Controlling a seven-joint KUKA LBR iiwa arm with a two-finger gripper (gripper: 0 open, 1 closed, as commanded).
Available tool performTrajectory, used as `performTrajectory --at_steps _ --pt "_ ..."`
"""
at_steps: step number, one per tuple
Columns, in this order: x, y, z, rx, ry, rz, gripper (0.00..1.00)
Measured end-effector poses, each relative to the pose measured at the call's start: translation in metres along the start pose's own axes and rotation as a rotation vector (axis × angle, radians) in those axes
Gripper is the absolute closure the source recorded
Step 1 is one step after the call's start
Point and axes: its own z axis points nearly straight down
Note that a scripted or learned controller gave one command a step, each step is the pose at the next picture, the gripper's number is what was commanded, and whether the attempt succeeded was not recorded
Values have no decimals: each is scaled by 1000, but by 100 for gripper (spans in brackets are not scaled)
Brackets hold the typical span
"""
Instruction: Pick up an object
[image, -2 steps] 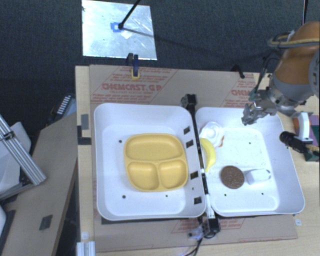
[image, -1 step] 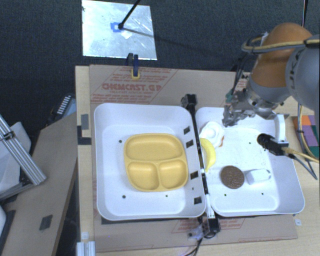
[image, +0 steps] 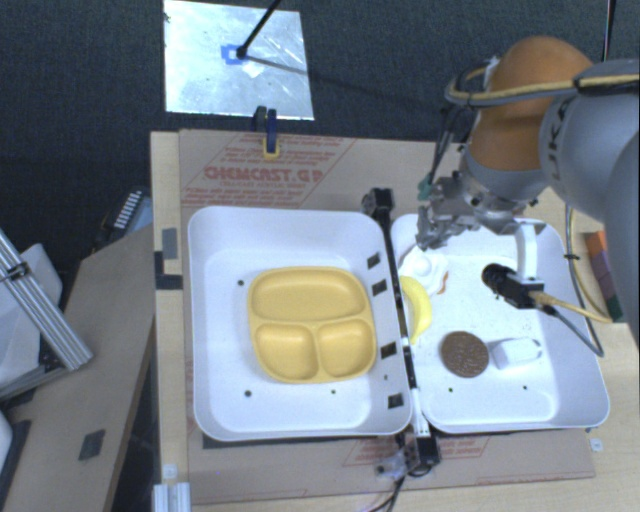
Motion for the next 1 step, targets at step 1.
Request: performTrajectory --at_steps 1 --pt "50 8 10 0 0 0 100"
